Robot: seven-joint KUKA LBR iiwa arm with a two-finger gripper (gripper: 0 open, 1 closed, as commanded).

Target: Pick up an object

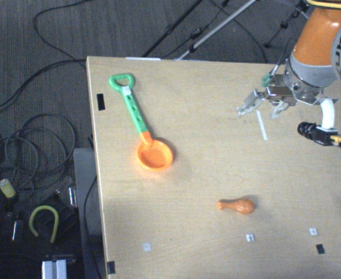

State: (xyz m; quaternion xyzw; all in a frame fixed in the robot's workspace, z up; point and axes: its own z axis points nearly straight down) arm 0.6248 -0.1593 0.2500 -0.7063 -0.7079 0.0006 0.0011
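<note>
Dark carpet strewn with black cables surrounds a tan board [216,156]. At the board's two o'clock the gripper [262,104] hangs with its fingers spread wide, nothing between them; a thin white stick [262,125] lies just below them. One orange-and-green strainer spoon [142,127] lies well apart at ten o'clock. One orange drumstick toy [237,205] rests toward five o'clock, also well clear of the fingers.

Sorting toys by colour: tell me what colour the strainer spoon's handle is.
Green, on the strainer spoon; its round sieve head is orange. Shows clearly in the camera view.
</note>
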